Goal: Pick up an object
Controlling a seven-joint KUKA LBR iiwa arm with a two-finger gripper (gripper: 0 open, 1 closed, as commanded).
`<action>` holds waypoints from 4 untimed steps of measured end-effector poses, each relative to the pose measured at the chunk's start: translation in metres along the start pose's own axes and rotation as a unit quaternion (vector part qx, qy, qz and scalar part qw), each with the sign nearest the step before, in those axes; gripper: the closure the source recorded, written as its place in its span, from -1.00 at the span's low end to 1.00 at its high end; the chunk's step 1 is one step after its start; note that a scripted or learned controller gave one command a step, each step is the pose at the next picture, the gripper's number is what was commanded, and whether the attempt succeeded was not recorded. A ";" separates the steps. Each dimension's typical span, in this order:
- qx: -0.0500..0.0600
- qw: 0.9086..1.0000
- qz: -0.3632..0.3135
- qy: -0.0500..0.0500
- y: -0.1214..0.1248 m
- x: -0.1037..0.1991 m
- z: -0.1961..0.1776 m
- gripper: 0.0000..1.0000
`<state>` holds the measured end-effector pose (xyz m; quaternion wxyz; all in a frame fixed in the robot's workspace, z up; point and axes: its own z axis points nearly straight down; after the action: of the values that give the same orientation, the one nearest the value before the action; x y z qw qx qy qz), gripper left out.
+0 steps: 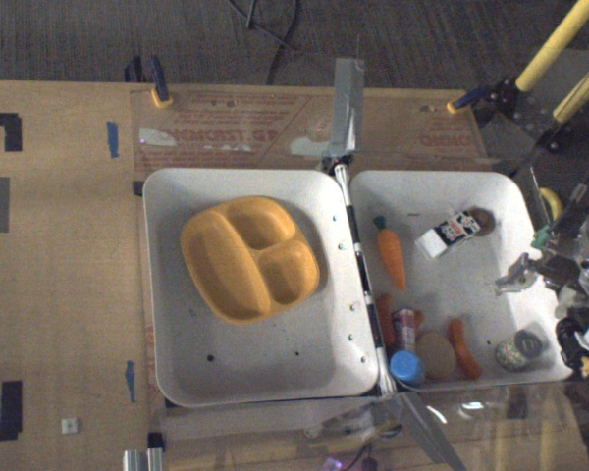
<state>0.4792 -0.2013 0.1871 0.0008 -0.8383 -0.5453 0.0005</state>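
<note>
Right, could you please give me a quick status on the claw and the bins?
Claw at right bin's right edge, nothing seen held. Carrot, small carton, can lying loose. Yellow divided plate alone in left bin.

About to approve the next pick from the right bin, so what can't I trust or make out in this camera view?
- Gripper: small and blurred at the right bin edge; finger state unreadable.
- Arm: cut off by the frame's right edge.
- Small can: dim in the bin's corner; label illegible.
- Cluster by the blue cap: items overlap, so their outlines are unclear.
- Carton: print too small to read.
</note>
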 end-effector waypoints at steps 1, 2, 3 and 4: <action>0.000 0.999 -0.045 0.000 0.037 0.066 0.070 -1.00; -0.002 0.982 -0.186 -0.001 0.017 0.003 -0.127 -1.00; -0.001 0.981 -0.196 0.000 0.017 0.007 0.000 -1.00; -0.013 0.970 -0.242 -0.001 0.016 -0.008 0.079 -1.00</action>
<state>0.4900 -0.2150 0.1079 -0.0103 -0.6811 -0.7321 -0.0060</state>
